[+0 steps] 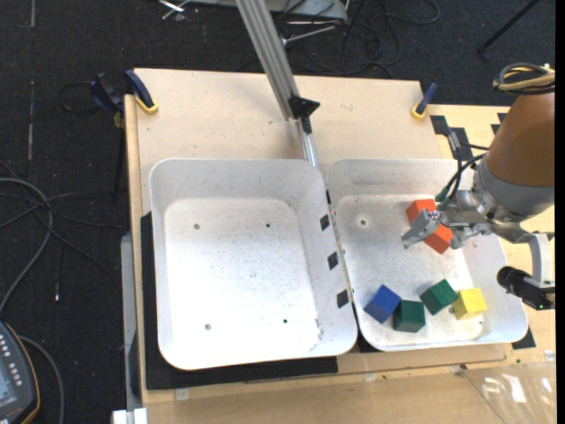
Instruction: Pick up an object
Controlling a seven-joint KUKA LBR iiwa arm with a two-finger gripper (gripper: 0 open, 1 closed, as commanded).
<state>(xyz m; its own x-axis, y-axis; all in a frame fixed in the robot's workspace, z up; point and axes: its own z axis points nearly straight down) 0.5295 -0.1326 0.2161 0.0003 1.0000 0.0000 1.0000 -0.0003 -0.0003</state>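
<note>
In the right bin [371,184] lie several small blocks. An orange-red block [420,209] sits right at my gripper [425,228], and more orange [440,240] shows just below the gripper's grey tip; whether that is one block or two is hidden by the gripper. The gripper hangs low over the bin's right middle, with the grey arm and its orange band [528,140] coming in from the right. Along the bin's near edge lie a blue cube [382,303], a dark green cube [409,315], a green cube [438,296] and a yellow cube [470,303].
The left bin [177,184] stands beside the right one, sharing a raised middle wall [328,237]. A slanted metal pole [269,47] rises from the bench behind the bins. Clamps [141,91] sit at the bench's far corners.
</note>
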